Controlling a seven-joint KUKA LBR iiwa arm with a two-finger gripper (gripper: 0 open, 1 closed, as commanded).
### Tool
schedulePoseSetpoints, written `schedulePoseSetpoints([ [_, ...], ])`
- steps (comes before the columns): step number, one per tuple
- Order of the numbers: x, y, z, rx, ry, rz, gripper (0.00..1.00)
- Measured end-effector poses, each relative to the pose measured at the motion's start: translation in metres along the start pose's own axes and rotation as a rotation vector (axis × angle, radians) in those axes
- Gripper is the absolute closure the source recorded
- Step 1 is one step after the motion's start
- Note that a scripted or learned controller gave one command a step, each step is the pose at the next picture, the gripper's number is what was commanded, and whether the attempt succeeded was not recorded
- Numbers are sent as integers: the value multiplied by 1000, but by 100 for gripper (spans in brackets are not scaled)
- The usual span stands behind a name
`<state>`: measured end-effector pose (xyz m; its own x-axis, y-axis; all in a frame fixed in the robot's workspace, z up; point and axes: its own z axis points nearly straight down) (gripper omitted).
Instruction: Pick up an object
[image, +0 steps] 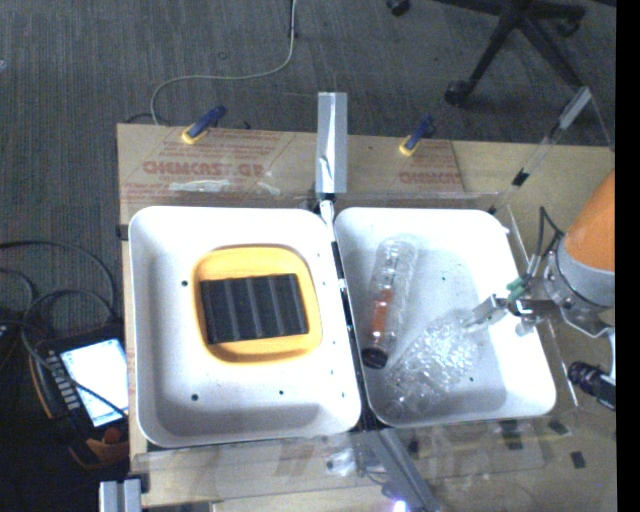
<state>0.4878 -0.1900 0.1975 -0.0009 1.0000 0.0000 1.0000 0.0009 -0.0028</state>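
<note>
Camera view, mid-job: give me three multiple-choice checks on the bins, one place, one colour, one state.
1. Where does the yellow-framed tray lie?
A. left bin
B. right bin
C. on the floor

2. What colour is the band on the arm?
A. blue
B. orange
C. green

3. How does the clear bottle sit?
A. upright
B. on its side
C. hanging over the bin's rim

Answers: 1 A, it rests in the left bin. 2 B, orange shows at the view's right. 3 B, it lies lengthwise in the right bin, beside the crinkled clear plastic piece.
</note>
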Motion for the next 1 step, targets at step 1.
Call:
schedulePoseSetpoints([
  [1, 60, 43, 104, -13, -4, -5, 0],
])
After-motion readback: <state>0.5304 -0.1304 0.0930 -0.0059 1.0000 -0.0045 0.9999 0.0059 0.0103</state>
